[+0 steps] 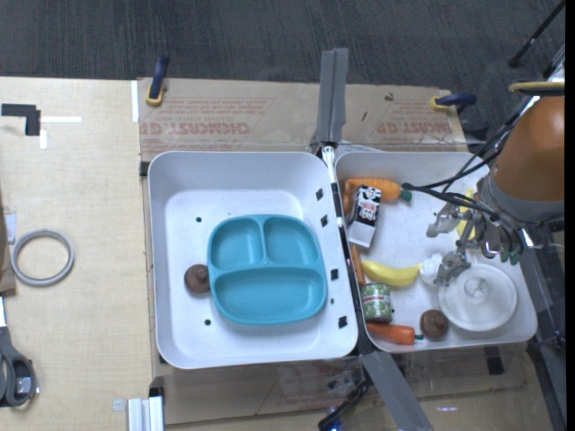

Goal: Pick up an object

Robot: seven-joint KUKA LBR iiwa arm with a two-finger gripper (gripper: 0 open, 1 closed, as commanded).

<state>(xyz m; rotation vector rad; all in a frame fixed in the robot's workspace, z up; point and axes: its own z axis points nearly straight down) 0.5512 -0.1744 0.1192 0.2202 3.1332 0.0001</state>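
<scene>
The tool [452, 260] (grip state unclear) hovers over the right bin [409, 162]: one banana [389, 272], two carrots [378, 189].

Wooden bench [72, 169], two white bins [171, 330], tape roll [40, 257], scissors [16, 375]

Even overhead light, soft shadows (mild glare on white bins [171, 330]), slightly soft focus.

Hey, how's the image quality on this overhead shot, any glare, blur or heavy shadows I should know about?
Camera view: lighting is even and soft; the blue tray casts only a faint shadow on the left bin. The right bin looks bright but not blown out. The end effector is slightly soft against the clear lid, so its outline is hard to read. Straight bench edges show little distortion.
</scene>
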